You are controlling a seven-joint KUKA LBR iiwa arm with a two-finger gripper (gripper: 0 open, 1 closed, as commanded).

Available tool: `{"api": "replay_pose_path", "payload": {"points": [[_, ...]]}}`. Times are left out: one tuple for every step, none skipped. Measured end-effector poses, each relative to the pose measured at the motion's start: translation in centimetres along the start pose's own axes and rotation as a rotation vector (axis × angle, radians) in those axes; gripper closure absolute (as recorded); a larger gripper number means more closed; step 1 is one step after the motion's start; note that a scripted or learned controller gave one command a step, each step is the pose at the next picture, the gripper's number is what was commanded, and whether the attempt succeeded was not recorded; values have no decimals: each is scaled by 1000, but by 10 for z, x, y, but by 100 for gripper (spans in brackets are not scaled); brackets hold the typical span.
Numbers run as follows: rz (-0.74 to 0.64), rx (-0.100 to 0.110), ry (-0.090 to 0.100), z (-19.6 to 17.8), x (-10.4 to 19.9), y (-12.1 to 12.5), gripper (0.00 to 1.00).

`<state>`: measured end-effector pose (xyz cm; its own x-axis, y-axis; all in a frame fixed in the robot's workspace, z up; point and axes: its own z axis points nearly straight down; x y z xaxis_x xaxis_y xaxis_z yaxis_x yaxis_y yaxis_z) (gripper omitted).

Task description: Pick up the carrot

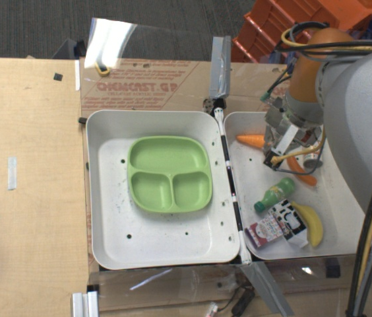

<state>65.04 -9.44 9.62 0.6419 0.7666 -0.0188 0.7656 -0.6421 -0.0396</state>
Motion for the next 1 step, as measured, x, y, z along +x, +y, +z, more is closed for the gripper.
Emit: {"api": "replay_pose_path", "payload": {"points": [[0,0,0,0,0,0,0]]}}
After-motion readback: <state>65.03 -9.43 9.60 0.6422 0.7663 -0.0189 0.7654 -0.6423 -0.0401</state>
